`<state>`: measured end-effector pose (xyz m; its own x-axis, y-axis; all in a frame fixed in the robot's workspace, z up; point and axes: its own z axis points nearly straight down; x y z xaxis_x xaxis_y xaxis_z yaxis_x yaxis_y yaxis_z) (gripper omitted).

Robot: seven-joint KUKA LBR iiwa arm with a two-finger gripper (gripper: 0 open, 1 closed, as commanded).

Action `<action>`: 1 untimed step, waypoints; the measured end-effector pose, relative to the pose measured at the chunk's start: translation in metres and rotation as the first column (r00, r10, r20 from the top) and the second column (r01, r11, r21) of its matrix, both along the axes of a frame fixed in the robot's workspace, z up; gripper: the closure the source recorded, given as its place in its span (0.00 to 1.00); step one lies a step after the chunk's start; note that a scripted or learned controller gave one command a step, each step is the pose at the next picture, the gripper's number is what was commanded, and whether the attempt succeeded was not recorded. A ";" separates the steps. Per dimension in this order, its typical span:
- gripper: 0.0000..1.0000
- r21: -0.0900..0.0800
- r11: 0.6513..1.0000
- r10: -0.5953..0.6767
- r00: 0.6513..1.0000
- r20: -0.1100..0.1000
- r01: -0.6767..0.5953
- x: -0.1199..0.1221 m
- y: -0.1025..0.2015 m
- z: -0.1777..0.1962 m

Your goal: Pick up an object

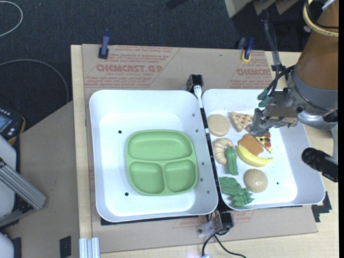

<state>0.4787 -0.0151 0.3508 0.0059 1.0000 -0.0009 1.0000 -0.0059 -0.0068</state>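
One claw point(262, 127) hides part of the pizza slice point(241, 120); finger state unclear.

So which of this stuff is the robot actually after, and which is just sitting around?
Part of the job:
- gripper, down in the right bin
- toy food there: pizza slice, banana, round cookie, bread roll, green leafy piece

Just lying about:
- green divided plate in the left bin
- blue clamp on the board
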 end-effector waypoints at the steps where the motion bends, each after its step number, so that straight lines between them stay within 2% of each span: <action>1: 1.00 0.000 1.000 -0.003 1.000 -0.007 0.003 -0.002 -0.067 -0.134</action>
